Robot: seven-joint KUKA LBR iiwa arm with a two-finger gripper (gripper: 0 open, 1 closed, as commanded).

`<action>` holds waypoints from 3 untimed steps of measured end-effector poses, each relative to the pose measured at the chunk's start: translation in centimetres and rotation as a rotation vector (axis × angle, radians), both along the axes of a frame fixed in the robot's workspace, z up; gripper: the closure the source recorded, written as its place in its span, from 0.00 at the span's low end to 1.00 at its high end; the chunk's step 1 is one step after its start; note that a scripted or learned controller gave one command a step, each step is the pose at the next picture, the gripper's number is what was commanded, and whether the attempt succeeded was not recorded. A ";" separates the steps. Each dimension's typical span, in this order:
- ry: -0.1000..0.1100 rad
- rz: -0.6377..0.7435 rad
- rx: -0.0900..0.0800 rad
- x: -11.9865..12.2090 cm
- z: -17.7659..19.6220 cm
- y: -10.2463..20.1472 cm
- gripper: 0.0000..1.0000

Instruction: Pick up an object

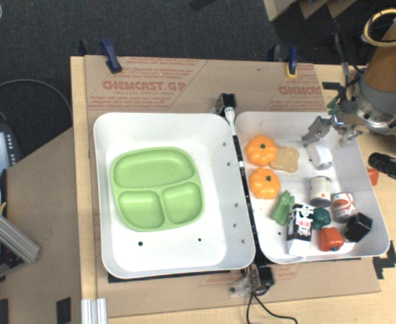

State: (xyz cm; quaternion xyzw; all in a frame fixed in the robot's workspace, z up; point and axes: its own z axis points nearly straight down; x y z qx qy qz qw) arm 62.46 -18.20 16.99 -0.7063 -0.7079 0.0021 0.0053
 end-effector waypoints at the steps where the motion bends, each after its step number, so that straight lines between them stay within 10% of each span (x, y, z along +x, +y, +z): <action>1: -0.003 0.002 0.000 -1.8 -4.9 5.7 0.00; 2: -0.019 -0.005 -0.007 0.8 -6.2 -1.2 0.00; 3: -0.026 -0.002 -0.014 0.9 -4.8 -1.2 1.00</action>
